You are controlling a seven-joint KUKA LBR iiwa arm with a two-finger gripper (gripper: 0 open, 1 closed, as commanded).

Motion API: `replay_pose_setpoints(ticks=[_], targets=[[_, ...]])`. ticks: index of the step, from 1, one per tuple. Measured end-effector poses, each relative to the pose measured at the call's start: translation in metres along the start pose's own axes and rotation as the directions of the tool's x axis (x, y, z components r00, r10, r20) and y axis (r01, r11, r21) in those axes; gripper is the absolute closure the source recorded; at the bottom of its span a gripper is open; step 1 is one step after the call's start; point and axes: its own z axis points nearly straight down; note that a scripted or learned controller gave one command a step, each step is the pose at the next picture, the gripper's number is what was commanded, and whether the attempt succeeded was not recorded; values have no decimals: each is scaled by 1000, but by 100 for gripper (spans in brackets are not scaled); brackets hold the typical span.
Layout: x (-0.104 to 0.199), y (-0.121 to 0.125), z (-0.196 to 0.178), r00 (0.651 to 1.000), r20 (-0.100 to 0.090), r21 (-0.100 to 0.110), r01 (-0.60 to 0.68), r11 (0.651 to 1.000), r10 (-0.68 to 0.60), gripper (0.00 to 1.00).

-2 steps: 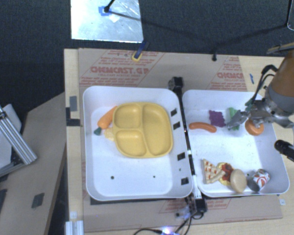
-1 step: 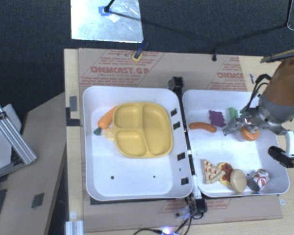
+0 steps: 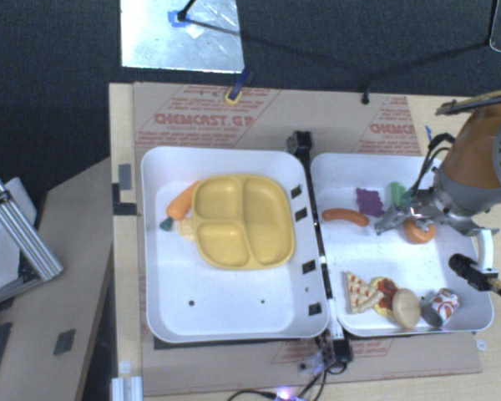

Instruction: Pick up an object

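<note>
Setting: two shallow white bins sit side by side on a cardboard-covered bench, seen from above at a slant.
Arm: the grey KUKA arm with its orange band reaches in from the right, over the right bin (image 3: 334, 249).
Gripper: the gripper (image 3: 405, 215) hangs low over the upper middle of the right bin, just beside an orange round toy (image 3: 419, 232); whether it touches the toy cannot be told.
Jaws: too small and dark here to tell whether they are spread or pressed together; nothing is visibly between them.
Nearest long object: a toy sausage (image 3: 345, 217) lies just left of the gripper, long axis roughly left to right, right end tipped slightly toward the near rim.
Other right-bin items: a purple piece (image 3: 369, 200) and a green piece (image 3: 397, 194) above; a pizza slice (image 3: 363, 291), a tan round piece (image 3: 406, 307) and a small can (image 3: 442, 306) along the near side.
Left bin (image 3: 234, 316): a yellow divided plate (image 3: 239, 221) with a toy carrot (image 3: 180, 202) at its left edge, tip pointing down-left.
</note>
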Motion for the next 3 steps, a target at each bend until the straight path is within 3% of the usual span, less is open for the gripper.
replay_pose_setpoints(ticks=[1,3], targets=[[0,0,-9,1000,0,-1,0,1000,0,100],[-3,-2,-104,1000,0,-1,3,1000,-3,100]])
